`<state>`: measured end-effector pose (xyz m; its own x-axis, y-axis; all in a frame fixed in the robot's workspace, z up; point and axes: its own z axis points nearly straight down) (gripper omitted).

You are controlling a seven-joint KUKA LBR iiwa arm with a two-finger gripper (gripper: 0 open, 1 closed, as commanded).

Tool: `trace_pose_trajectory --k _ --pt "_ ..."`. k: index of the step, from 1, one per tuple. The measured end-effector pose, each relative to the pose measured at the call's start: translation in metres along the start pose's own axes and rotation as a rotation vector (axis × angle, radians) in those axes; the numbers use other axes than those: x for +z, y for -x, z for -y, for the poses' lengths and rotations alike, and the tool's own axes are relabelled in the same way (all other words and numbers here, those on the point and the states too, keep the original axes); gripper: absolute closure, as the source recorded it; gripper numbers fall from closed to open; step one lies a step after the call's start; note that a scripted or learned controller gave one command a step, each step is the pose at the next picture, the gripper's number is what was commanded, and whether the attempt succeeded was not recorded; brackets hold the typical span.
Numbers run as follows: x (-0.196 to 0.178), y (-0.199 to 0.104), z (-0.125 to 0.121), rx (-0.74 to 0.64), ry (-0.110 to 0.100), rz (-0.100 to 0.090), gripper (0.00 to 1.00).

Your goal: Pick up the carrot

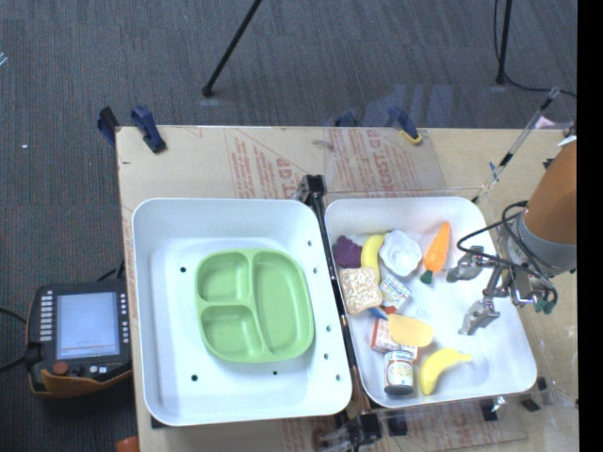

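Lowest in the frame, a small jar [399,370] with a dark lid and a curved yellow banana [440,368] lie near the bottom wall of the right bin [513,370]. Right of centre, the gripper [473,293] hangs over this bin's bare white floor, its two metal fingers [479,316] spread apart with nothing between them. Up and to the left of the fingers, well clear of them, lies the carrot [436,247]: a smooth orange cone of glossy plastic, tip pointing to the upper edge of the frame, green stub at its lower end. It rests just beside a white cup-like piece [401,250] near the bin's top wall. A speckled bread slice [359,289] and purple grapes [347,251] sit further left. In the left bin [160,243] rests a pale green divided plate [254,305].
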<state>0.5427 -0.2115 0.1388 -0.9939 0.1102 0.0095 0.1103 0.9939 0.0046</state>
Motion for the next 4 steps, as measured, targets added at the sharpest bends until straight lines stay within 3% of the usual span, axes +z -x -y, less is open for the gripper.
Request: trace_pose_trajectory --k 1,2,3,4 --pt "0.033 0.068 -0.009 -0.019 -0.004 0.032 0.0" --pt "0.049 0.085 -0.009 0.239 -0.002 0.015 0.0" --pt "0.038 0.087 -0.012 0.231 -0.003 0.02 1.0" --pt "-0.017 0.07 -0.006 0.428 -0.001 0.018 1.0"
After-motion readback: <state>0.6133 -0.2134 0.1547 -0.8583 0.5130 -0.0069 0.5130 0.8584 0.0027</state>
